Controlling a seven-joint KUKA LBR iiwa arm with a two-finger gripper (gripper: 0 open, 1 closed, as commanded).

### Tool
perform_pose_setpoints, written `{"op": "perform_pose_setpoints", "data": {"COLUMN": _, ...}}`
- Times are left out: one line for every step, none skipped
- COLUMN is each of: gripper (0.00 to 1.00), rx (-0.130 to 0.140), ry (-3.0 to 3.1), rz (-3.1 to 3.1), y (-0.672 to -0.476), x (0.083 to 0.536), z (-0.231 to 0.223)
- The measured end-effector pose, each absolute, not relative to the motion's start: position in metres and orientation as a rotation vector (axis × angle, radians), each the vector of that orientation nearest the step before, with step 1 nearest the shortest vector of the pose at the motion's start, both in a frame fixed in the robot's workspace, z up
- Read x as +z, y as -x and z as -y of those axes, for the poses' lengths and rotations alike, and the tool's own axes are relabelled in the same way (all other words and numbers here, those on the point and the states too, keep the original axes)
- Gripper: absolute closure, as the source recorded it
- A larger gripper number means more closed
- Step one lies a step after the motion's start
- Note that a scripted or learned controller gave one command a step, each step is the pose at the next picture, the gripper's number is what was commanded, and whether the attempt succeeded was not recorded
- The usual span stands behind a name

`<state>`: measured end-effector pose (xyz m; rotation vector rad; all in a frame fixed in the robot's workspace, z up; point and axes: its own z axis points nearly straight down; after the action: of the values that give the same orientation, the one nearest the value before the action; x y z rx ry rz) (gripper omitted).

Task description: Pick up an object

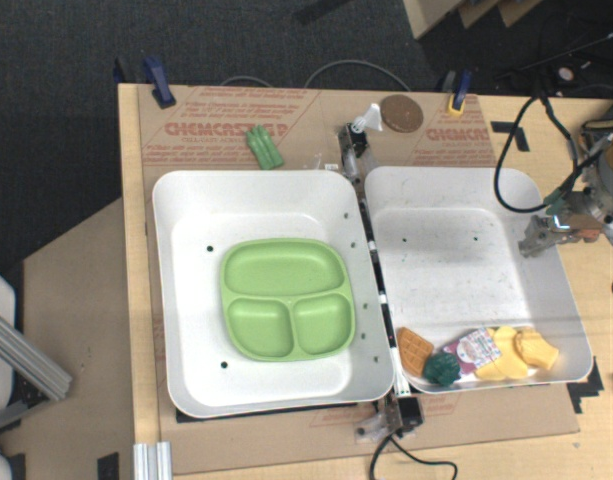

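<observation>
Your gripper (554,226), grip state impossible to tell, sits at the right bin's (456,258) right rim, toys (486,353) lying toward its near edge.

left bin (176,268) white | divided tray (285,298) light green | right bin (546,298) white, grey-speckled | near corner: yellow pieces (521,353), dark green lump (444,369), tan waffle-patterned piece (415,347) | far: green clip (265,148) on brown red-lettered cardboard (216,123)

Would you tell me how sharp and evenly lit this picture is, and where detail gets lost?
Camera view: soft, even light, no harsh glare; the green plate reads clearly; the small items heaped in the right bin blur together; the gripper at the edge is indistinct.
</observation>
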<state>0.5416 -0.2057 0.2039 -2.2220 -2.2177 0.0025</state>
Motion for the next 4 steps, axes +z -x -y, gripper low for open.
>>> {"op": "perform_pose_setpoints", "data": {"gripper": 0.0, "rx": 0.0, "ry": 2.221, "rz": 2.22, "y": -0.542, "x": 0.204, "z": 0.205}}
{"op": "perform_pose_setpoints", "data": {"gripper": 0.0, "rx": -0.001, "ry": 2.221, "rz": 2.227, "y": -0.627, "x": 0.13, "z": 0.223}}
{"op": "perform_pose_setpoints", "data": {"gripper": 0.0, "rx": -0.006, "ry": 2.213, "rz": 2.221, "y": -0.636, "x": 0.083, "z": 0.22}}
{"op": "perform_pose_setpoints", "data": {"gripper": 1.0, "rx": -0.003, "ry": 2.218, "rz": 2.227, "y": -0.637, "x": 0.096, "z": 0.222}}
